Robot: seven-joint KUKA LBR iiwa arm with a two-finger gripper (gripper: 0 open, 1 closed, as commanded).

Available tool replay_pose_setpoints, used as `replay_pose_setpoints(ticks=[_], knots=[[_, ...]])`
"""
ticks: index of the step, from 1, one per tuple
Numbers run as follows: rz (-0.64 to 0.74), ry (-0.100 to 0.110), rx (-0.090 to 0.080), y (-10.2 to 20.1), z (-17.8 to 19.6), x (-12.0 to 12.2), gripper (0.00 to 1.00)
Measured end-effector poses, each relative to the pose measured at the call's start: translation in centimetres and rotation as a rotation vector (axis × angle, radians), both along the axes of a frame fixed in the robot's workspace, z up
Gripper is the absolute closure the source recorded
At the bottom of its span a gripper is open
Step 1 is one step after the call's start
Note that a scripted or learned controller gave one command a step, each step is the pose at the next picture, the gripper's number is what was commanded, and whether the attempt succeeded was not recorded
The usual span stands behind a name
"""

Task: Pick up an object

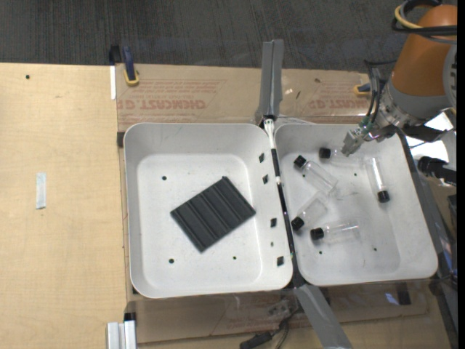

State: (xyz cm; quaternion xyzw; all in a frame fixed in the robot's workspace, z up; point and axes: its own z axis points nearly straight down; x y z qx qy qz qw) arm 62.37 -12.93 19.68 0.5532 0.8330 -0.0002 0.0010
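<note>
The right bin holds several clear vials with black caps: one near its upper left, one upright along the right side, one by the left wall and one lying across the lower middle. A loose black cap sits near the top. My gripper hangs over the bin's upper part, just right of that cap, with nothing visibly held. A dark ribbed rectangular pad lies tilted in the middle of the left bin.
The grey and orange arm comes in from the upper right, above the right bin's far corner. A grey divider post stands behind the seam between the bins. Cardboard and a tan bench top surround them.
</note>
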Motion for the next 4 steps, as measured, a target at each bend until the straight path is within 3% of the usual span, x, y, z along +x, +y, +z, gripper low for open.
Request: replay_pose_setpoints(ticks=[1,2,3,4], knots=[[0.043,0.002,0.000,-5.3,-4.0,-3.1,0.00],[0.113,-0.002,-0.001,-4.4,2.9,1.1,0.00],[0.092,0.007,0.002,-1.5,-10.6,2.7,0.00],[0.123,0.001,0.001,2.9,-9.5,-1.9,0.00]])
